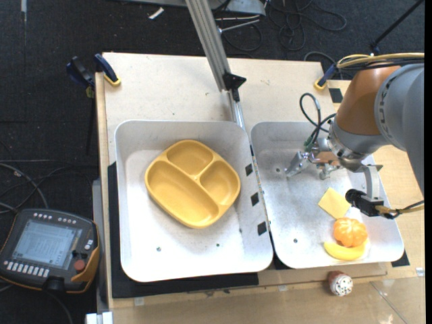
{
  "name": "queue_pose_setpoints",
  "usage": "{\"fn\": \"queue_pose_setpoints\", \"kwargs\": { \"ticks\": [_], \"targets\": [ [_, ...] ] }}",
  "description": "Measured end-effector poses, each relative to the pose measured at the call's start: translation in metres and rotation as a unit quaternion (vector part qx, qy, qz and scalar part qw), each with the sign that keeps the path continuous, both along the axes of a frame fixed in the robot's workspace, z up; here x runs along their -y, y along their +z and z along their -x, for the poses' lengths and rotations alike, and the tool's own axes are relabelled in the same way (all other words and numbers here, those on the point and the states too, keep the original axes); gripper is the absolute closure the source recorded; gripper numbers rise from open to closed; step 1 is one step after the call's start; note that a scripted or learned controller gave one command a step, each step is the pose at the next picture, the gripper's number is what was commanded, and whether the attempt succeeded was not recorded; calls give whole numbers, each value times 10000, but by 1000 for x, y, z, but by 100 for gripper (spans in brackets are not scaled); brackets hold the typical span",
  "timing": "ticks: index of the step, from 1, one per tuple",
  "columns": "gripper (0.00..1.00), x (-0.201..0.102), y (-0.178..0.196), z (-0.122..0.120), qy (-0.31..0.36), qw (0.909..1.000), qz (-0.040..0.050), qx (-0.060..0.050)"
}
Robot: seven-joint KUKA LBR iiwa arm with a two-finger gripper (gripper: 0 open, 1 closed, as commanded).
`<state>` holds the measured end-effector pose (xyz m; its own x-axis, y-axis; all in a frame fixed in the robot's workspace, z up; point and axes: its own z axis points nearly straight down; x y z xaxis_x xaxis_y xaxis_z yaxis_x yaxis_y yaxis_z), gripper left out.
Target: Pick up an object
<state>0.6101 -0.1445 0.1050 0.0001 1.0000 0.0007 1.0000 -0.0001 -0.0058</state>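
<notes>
Seen from the camera above the bench, the right bin [297, 245] serves as the landmark. The gripper [305, 164] hangs over that bin's upper half, reaching in from the right on the grey arm [385, 110] with its orange band. Its metal fingers [294, 165] point left toward the bin's bare floor and look spread a little apart, with nothing between them.

The things to pick lie in the bin's lower right corner. A pale yellow block [334, 202] sits below and right of the gripper, apart from it. Just below the block is an orange [349, 233], touching a banana [344, 251] that curves beneath it along the bin's lower edge.

Left of this bin, the other bin [135, 248] holds a yellow divided plate [193, 182]. A small white dotted ball [341, 284] rests on the bench just below the right bin.
</notes>
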Motion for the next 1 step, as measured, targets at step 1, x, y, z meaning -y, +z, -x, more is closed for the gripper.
{"fn": "queue_pose_setpoints", "kwargs": {
  "ticks": [1],
  "targets": [
    [0, -1, -10, 0, 1, 10000, 5, 19]
  ]
}}
